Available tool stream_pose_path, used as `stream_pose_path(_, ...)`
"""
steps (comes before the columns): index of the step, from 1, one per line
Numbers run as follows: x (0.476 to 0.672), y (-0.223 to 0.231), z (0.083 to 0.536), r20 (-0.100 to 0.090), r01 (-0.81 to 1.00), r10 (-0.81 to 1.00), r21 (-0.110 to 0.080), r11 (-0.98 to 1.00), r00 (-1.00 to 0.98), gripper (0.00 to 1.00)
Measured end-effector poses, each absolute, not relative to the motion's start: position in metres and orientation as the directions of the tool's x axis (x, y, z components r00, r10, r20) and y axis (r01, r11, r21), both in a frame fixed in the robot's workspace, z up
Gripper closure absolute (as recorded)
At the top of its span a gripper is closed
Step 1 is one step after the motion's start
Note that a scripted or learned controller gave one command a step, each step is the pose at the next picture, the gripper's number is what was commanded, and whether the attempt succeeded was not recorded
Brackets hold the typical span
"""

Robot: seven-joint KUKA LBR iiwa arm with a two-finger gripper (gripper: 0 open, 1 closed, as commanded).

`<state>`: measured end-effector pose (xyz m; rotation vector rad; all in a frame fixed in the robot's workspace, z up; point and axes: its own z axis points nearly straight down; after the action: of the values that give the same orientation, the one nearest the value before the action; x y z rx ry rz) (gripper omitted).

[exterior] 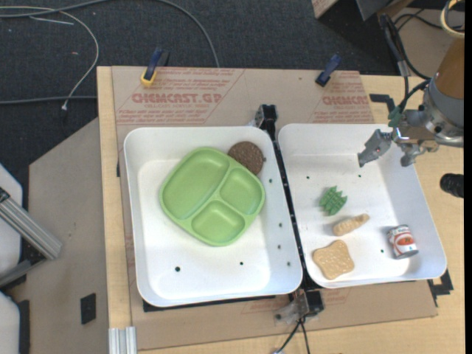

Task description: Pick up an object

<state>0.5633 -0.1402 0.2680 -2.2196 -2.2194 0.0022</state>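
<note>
In the right bin (310,142) lie a green spiky toy (333,200), a tan peanut-shaped piece (350,225), a slice of toast (333,260) and a small red and white can (402,242). My gripper (389,151) hovers over the bin's upper right part, above and to the right of the green toy. Its two fingers are spread apart with nothing between them. The arm's orange band (451,72) shows at the right edge.
The left bin (147,268) holds a green divided plate (212,195) and a brown round patty (246,155) at the plate's upper right. Blue clamps (153,64) grip the board's far edge. Cables run across the dark floor behind.
</note>
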Motion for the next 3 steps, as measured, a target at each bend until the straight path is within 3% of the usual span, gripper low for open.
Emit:
stream_pose_path(1,0.564,-0.140,0.269,0.001,1.000,1.000,-0.001,0.000,0.000,0.00)
stream_pose_path(3,0.572,-0.142,0.184,0.002,1.000,1.000,-0.006,0.000,0.000,0.00)
